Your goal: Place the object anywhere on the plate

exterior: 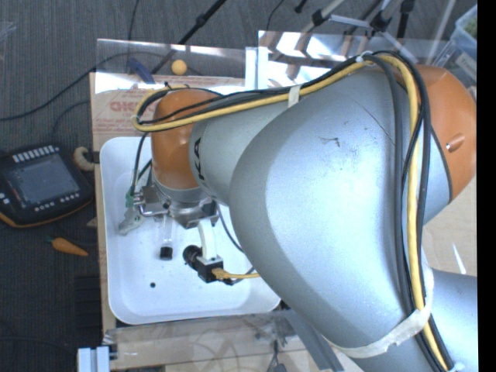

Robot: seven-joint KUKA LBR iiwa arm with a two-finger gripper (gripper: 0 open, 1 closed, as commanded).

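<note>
Camera view: pincer (186,242), fingers spread, hangs above a small dark cube-like object (165,252) in the white bin (124,301).

The arm (333,200) hides the right bin (267,56) and most of the bench.

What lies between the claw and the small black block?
Only bare floor of the bin, seen in the camera view, separates the claw from the small black block.
</note>
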